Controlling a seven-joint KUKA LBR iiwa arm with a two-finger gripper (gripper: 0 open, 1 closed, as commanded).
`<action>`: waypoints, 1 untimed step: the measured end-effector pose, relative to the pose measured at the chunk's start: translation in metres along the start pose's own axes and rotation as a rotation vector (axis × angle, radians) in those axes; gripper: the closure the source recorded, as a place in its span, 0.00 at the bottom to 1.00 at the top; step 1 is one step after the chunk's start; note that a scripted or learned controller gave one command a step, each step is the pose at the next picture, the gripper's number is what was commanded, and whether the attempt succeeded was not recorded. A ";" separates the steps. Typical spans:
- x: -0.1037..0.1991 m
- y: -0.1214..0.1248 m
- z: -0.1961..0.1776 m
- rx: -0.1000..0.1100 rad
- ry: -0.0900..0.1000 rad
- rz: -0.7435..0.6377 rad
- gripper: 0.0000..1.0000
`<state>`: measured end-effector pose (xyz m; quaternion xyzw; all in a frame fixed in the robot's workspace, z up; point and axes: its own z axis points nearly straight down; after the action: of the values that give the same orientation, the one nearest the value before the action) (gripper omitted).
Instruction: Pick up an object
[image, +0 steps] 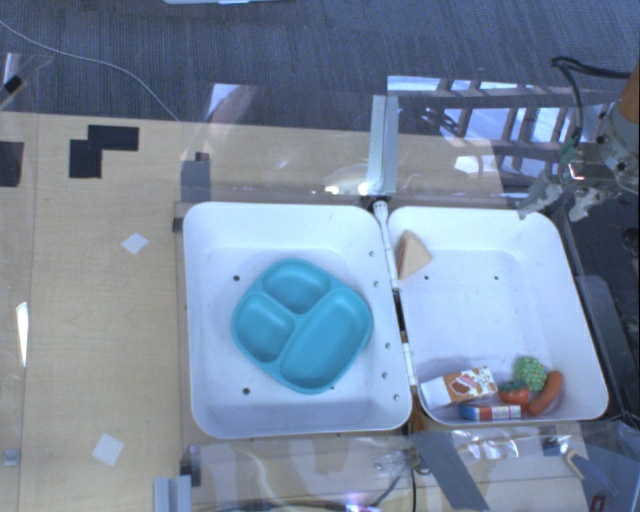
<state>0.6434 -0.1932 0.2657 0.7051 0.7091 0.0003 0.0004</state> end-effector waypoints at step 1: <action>-0.013 -0.112 0.130 0.002 0.001 -0.005 0.00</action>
<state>0.5311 -0.2064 0.1356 0.7032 0.7110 -0.0001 -0.0009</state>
